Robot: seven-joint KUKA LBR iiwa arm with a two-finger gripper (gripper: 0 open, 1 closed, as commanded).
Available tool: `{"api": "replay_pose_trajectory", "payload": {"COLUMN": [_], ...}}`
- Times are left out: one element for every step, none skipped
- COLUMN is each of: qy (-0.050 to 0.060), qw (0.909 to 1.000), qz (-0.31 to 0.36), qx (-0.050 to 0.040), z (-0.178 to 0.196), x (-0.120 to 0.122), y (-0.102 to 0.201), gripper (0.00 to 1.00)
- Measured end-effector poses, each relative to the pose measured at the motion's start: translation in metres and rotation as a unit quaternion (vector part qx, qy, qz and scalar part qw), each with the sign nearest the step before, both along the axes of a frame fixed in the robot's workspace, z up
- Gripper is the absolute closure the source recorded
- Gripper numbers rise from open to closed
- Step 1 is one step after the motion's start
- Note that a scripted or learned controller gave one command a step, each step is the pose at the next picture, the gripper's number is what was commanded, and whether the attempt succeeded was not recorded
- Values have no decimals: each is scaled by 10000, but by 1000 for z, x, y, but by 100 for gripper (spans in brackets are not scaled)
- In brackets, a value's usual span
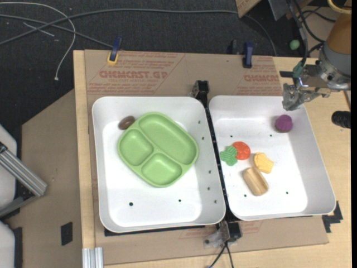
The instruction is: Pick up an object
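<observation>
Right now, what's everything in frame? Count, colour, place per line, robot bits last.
white bins: 2, white, side by side on the bench; left bin, right bin
divided plate: 1, light green, three compartments, middle of left bin
brown lump: 1, dark brown, left bin, at the plate's upper-left edge
purple ball: 1, purple, upper right of right bin
toy vegetable: 1, orange-red with green leaves, left-centre of right bin
yellow piece: 1, yellow, right of the toy vegetable
tan block: 1, tan, below the yellow piece
clamps: 2, blue, far edge of the board; and
cables: several, white, on dark floor upper left
gripper: 1, metallic, over the right bin's upper-right corner, above the purple ball
</observation>
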State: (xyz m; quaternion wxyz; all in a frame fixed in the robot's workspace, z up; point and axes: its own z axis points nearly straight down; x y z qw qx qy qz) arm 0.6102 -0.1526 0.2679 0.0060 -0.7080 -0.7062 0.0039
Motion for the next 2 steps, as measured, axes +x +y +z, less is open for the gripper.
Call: {"api": "replay_pose_trajectory", "payload": {"qy": [-65, -38], "qw": [10000, 10000], "qz": [13, 17], "qx": [-13, -4], "z": [8, -52], "x": [2, 4], "y": [0, 8], "gripper": [0, 0]}}
